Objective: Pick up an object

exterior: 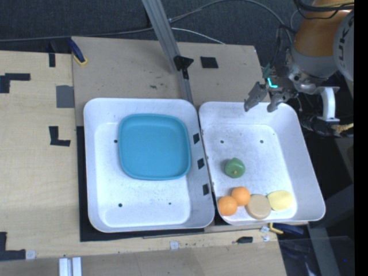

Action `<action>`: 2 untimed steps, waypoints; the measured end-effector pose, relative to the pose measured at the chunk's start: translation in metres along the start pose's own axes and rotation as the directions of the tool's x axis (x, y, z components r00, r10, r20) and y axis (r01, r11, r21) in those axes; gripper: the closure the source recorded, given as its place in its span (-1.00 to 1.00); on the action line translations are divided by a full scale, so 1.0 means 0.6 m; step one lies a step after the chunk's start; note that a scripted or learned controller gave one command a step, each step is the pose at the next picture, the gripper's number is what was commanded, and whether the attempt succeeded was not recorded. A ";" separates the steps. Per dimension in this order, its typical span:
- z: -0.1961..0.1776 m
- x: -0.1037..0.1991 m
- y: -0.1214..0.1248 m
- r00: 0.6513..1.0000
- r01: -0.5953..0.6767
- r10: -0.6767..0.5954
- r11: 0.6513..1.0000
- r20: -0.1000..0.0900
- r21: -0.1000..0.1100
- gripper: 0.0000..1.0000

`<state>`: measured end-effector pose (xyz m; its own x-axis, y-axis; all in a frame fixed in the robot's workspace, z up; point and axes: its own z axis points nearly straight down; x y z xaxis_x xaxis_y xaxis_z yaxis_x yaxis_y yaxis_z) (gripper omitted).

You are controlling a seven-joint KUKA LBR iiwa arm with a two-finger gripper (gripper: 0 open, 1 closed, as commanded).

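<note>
The right bin holds a green round fruit near its middle. Along its near edge lie two orange balls, a tan round piece and a pale yellow piece. My gripper hangs over the far rim of the right bin, well above and behind the objects. Its two dark fingers are spread apart with nothing between them.
The left bin carries a square blue plate. A grey metal pole slants up from between the bins at the back. Cables run along the right side of the bench.
</note>
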<state>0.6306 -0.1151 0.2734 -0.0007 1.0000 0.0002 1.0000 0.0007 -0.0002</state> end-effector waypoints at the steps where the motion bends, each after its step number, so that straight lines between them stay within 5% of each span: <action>1: 0.000 0.000 0.000 1.000 0.000 0.000 1.000 0.000 0.000 -1.00; 2: 0.080 0.006 -0.015 1.000 0.000 0.000 1.000 0.000 0.005 -1.00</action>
<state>0.6215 -0.1117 0.2253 -0.0007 1.0000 0.0005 1.0000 0.0007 -0.0047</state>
